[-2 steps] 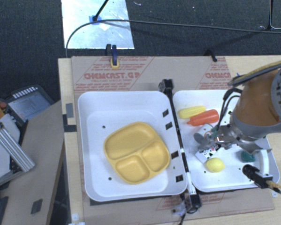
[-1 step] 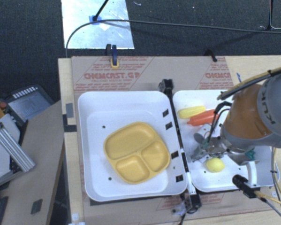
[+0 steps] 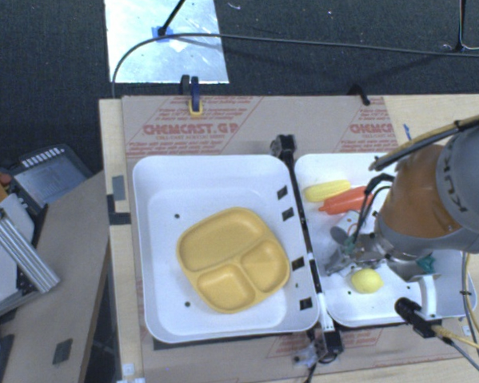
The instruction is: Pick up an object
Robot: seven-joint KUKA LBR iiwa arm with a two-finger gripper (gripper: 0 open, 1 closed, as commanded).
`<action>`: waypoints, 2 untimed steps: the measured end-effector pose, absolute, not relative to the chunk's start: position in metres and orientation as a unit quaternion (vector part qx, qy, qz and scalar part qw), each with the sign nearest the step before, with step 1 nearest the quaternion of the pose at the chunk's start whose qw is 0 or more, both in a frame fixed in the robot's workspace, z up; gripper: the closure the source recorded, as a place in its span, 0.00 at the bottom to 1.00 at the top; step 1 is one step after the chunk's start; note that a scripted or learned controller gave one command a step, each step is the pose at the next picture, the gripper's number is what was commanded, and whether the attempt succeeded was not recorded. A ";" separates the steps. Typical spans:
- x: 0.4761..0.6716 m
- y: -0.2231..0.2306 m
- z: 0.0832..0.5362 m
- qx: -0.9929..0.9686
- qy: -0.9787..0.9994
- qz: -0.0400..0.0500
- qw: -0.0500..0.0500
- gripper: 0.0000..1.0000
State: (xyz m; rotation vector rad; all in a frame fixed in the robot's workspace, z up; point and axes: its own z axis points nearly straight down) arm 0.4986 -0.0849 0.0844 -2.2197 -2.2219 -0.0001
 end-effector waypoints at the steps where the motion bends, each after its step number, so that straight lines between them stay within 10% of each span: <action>1: 0.500 -0.085 0.096 -0.707 -0.708 -0.001 0.000 1.00; 2: 0.504 -0.084 0.159 -0.706 -0.708 -0.002 -0.003 1.00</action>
